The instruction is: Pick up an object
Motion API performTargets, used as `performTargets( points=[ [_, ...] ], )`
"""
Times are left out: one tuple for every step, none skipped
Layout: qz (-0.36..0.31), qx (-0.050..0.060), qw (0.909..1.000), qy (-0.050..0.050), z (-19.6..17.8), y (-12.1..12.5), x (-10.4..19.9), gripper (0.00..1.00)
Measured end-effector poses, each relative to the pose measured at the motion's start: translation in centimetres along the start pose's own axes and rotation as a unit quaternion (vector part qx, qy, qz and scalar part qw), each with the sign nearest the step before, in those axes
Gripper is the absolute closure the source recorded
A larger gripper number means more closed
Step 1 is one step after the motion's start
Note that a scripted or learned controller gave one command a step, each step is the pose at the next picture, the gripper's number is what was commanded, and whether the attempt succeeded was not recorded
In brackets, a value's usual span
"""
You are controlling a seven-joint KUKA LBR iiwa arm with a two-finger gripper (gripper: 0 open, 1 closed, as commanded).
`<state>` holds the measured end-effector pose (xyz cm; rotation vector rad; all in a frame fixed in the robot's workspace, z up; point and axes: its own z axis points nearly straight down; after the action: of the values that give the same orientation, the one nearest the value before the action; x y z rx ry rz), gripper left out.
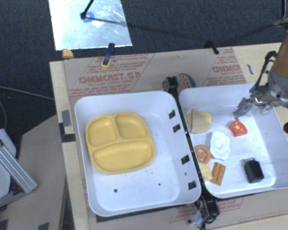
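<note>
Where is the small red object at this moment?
In the camera view the small red object lies in the right bin, toward its upper right part, just right of the white fried egg and just below the gripper.

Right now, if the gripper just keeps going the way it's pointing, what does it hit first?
Probably the red object. The gripper points down and toward the image's left, with its tips just above that piece in the right bin. Height is hard to judge from this slanted view, so it could meet the bin floor beside it instead.
</note>
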<state>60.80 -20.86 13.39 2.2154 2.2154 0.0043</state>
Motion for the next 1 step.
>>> performTargets(
  points=[
    [0.000,0.005,1.0000,0.003,5.16,-2.91,0.29,0.00]
  ],
)
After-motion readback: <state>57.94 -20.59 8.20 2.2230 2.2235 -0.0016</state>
